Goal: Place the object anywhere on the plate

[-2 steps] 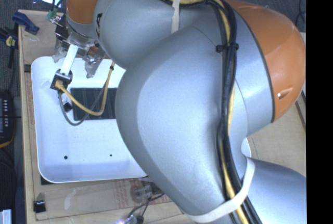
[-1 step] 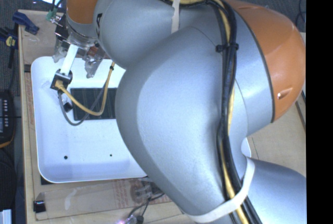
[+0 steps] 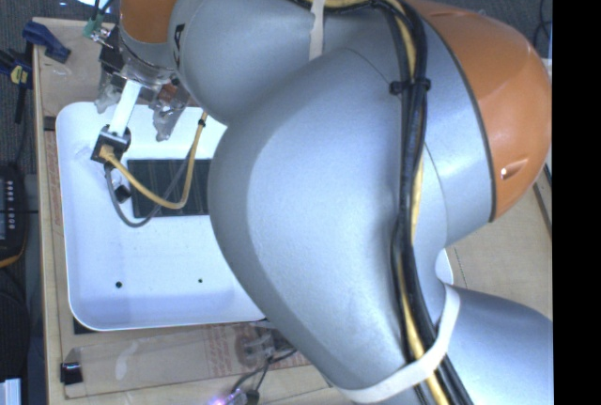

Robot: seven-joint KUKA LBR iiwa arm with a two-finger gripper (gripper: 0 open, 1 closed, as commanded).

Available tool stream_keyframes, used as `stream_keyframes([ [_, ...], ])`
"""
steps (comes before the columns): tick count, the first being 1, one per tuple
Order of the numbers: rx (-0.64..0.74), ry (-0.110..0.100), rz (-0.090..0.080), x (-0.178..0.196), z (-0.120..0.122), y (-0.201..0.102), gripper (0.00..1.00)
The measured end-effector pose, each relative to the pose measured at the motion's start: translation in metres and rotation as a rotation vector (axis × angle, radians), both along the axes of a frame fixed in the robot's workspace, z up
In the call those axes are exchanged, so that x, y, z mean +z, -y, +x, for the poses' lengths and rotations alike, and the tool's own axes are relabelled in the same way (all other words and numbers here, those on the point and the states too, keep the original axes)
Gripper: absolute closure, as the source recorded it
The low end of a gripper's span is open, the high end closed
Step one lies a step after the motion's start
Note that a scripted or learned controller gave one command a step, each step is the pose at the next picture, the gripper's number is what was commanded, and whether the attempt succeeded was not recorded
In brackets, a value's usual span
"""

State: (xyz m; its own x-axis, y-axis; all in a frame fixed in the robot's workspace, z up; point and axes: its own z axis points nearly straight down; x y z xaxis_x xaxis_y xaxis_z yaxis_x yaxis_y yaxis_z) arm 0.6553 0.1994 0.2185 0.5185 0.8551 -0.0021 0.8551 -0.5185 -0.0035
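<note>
A: Where do we locate the object and plate?
B: We cannot tell; the arm (image 3: 357, 178) blocks most of the white bin (image 3: 141, 290).
A: Gripper (image 3: 136, 126) state?
B: Its fingers stand apart over the bin, gripping nothing; cables (image 3: 160, 196) hang beside it.

Bench (image 3: 141, 361): light wooden surface, showing along the left and near edges. White bin (image 3: 141, 290) lying on it toward the left side, shallow, with rounded corners; a dark rectangular patch (image 3: 169, 187) showing on its floor, and two small dark dots nearer the front. Blue clamp (image 3: 42, 38) sitting at the far left corner. Small black block (image 3: 71, 369) resting at the near left corner. Clear plastic scrap (image 3: 254, 347) lying along the near edge.
</note>
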Motion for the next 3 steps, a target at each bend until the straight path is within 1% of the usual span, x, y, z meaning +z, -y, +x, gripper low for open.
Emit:
stream_keyframes([
  [1, 0.430, -0.003, 0.001, 0.007, 0.000, 0.020, 0.00],
  [2, 0.441, -0.007, 0.002, 0.017, -0.001, 0.017, 1.00],
  [3, 1.118, 0.004, 0.001, 0.081, 0.000, -0.021, 1.00],
])
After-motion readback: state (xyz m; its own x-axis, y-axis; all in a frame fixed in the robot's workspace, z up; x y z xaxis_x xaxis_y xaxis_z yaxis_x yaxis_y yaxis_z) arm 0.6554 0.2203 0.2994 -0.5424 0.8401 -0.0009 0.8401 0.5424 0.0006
